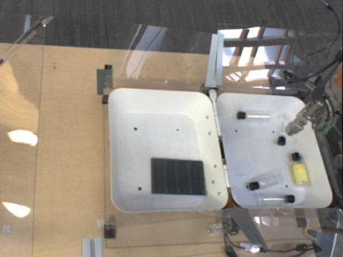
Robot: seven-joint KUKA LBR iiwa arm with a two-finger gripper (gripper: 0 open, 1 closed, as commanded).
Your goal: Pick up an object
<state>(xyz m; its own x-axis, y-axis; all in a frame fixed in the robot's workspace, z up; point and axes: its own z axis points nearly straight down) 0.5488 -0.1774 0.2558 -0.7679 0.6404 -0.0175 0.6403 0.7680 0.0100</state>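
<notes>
Whether the gripper (294, 127) is spread or closed cannot be told; it hangs over the right bin's (231, 189) far right side. A black cap (281, 140) lies just below-left of it, not touching, with a vial (253, 115) to its left. A yellow block (299, 174) lies well nearer the front, and a black pad (178, 176) sits in the left bin (123, 143).

Grey metallic end effector (296, 126) (orange band behind), dark cables trailing.
</notes>
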